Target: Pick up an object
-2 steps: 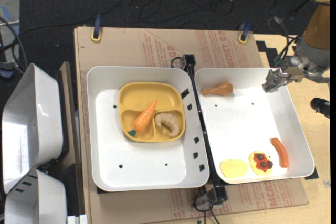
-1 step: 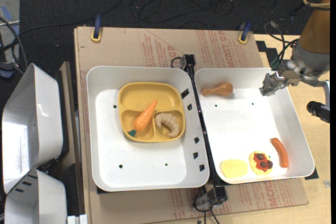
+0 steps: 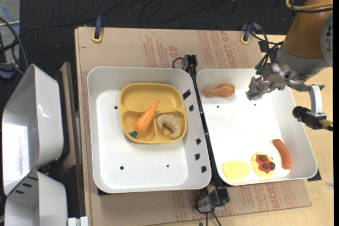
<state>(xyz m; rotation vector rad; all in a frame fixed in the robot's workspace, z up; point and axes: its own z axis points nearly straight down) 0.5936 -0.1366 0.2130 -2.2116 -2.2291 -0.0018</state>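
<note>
While poised above the right bin [image 3: 296, 129], gripper [image 3: 256, 89] of undeterminable grip state; drumstick [image 3: 220, 91] just left of it, sausage [image 3: 282, 153] well below, apart from both

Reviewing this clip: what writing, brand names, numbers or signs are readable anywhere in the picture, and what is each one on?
Red printed lettering on the brown board under the two bins, running in slanted rows: too blurred and turned to read.
More red lettering on the board's front edge: also unreadable.
No writing is visible on the yellow plate, the white bins, the toy foods or the arm.
</note>
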